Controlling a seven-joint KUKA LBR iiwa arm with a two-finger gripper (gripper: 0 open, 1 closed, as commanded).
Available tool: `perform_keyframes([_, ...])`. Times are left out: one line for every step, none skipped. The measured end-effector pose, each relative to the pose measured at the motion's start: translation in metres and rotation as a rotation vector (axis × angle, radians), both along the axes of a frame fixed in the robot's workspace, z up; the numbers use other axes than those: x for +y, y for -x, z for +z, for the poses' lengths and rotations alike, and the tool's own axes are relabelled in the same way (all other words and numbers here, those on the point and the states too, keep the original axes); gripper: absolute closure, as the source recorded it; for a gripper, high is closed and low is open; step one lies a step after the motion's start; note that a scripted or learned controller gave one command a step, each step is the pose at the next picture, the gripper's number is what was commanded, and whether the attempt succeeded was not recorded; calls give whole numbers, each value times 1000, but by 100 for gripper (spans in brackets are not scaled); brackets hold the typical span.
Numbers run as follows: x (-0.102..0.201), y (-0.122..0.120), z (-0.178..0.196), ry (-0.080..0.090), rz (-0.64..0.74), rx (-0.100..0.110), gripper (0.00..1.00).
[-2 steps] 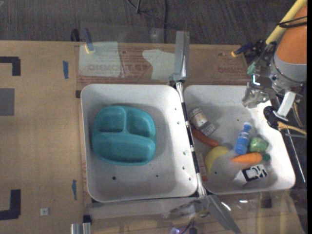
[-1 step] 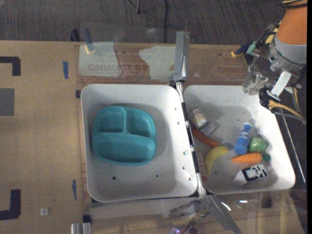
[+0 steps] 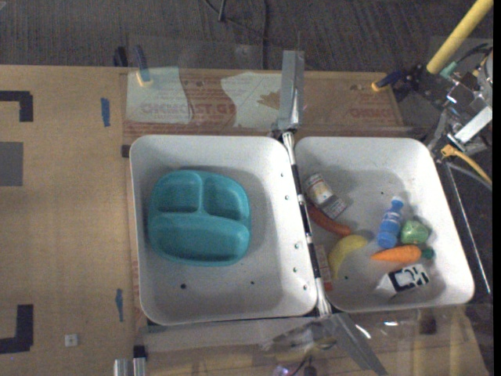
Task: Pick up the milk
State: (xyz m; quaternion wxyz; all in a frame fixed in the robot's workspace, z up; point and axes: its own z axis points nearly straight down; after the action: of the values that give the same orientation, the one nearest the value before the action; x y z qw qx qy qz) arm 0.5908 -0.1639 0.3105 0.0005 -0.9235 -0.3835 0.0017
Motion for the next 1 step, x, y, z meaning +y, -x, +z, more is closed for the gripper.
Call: perform_keyframes([20,-56,-31,1,-341,1,100])
